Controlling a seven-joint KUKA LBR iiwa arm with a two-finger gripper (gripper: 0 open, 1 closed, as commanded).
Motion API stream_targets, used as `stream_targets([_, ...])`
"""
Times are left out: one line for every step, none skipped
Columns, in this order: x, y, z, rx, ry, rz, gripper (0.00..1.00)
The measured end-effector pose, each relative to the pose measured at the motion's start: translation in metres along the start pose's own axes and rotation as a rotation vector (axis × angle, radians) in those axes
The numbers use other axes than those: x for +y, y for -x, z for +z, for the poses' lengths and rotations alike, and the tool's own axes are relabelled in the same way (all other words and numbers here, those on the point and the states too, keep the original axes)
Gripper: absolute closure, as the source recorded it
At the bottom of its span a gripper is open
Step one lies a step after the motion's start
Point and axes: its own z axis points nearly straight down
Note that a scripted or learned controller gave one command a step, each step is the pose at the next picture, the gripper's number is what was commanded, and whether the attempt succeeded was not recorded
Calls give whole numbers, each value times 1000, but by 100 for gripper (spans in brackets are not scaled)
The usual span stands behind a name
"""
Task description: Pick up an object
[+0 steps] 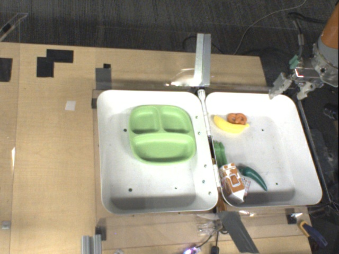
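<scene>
The left bin (108, 157) holds a green divided tray (161, 133). In the right bin (286, 142), a yellow banana (229, 126) lies near the far-left corner with a small orange-brown piece (237, 118) touching it. The end effector (291, 84), fingers spread apart and holding nothing, hovers over the bin's far-right rim, well apart from the banana. A dark green pepper (254, 177) and a brown-and-white packet (233, 183) crowd the near-left corner; the bin's middle and right stay open.

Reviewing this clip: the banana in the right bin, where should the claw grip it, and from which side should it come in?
Probably the banana's thick middle, coming straight down from above. It lies flat, its length running left-right, so the fingers should close across its narrow width. A small orange-brown item rests against its upper right edge, so gripping slightly left of centre looks safer. The claw sits over the right bin's far corner.
</scene>
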Motion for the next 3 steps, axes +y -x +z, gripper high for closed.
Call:
stream_targets([23,-46,92,1,-1,139,0])
stream_targets([2,-66,183,0,9,-83,0])
stream_targets([4,-68,170,1,14,-85,100])
